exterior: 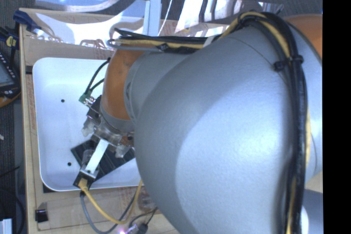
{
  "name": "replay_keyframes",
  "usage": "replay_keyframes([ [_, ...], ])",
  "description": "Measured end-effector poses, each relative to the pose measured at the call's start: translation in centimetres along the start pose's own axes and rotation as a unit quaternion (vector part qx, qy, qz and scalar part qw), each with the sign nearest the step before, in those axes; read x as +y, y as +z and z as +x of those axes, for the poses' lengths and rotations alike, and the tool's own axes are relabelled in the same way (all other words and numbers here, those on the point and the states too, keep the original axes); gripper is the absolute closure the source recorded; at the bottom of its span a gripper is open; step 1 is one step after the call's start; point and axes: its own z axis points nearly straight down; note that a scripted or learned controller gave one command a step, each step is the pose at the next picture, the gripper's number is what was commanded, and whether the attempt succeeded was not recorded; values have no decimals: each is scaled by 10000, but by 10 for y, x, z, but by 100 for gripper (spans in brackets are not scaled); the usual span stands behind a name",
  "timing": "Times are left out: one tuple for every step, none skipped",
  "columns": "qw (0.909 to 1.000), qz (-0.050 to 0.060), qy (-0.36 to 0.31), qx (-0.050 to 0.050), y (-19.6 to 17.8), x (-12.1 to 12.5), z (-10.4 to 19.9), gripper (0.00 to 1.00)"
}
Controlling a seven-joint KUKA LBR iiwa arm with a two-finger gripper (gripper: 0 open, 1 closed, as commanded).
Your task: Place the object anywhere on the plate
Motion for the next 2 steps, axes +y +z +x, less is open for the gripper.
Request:
replay_keyframes([
  [10000, 0, 0, 0, 0, 0, 0, 0],
  [10000, 0, 0, 0, 0, 0, 0, 0],
])
